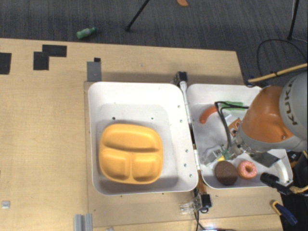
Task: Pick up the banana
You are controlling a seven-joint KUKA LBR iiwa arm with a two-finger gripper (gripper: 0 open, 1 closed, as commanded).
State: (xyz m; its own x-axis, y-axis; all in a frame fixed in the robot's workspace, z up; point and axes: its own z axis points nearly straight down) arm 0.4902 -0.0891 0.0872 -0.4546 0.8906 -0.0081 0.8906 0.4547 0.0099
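My arm's orange band [263, 119] hangs over the right bin [207, 95], with the gripper [222, 154] low near the bin's front left. A small patch of yellow [224, 152] shows at the gripper's tip; it may be part of the banana, the rest of which the arm hides. I cannot tell whether anything is between the fingers.
In the right bin lie a brown doughnut [225, 173], a pink doughnut [248, 169], a red-orange pepper [208, 113] and a green item [235, 104]. The left bin [130, 93] holds a yellow divided plate [130, 152]. A black cable loops beside the arm.
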